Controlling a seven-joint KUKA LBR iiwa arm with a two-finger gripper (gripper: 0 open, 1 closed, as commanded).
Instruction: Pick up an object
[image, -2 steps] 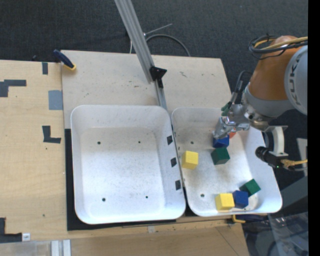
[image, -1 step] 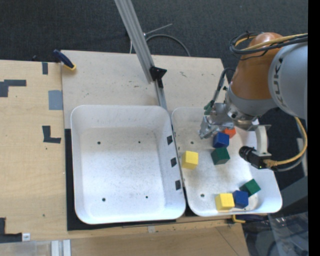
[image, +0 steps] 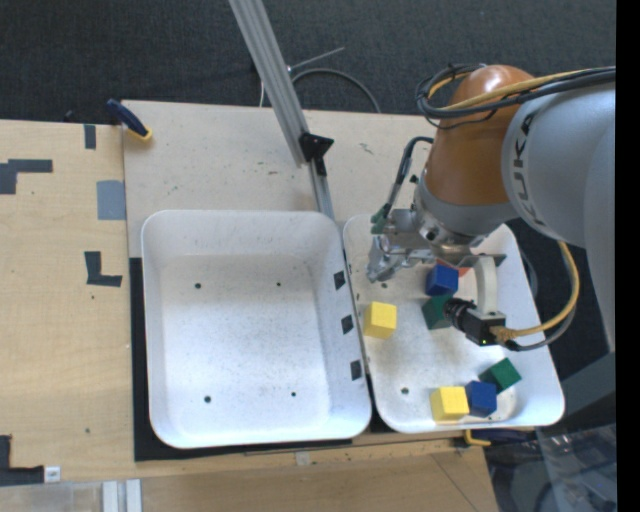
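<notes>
The claw (image: 385, 262) hangs low over the right bin (image: 530, 385), its grip state impossible to tell, with the yellow cube (image: 380, 319) just below it lying loose, so the pick appears not yet accomplished.

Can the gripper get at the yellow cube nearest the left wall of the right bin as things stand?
Probably yes. That yellow cube sits alone on bare floor of the right bin, just below the gripper, with nothing on top. The bin wall close on its left might crowd a finger.
</notes>
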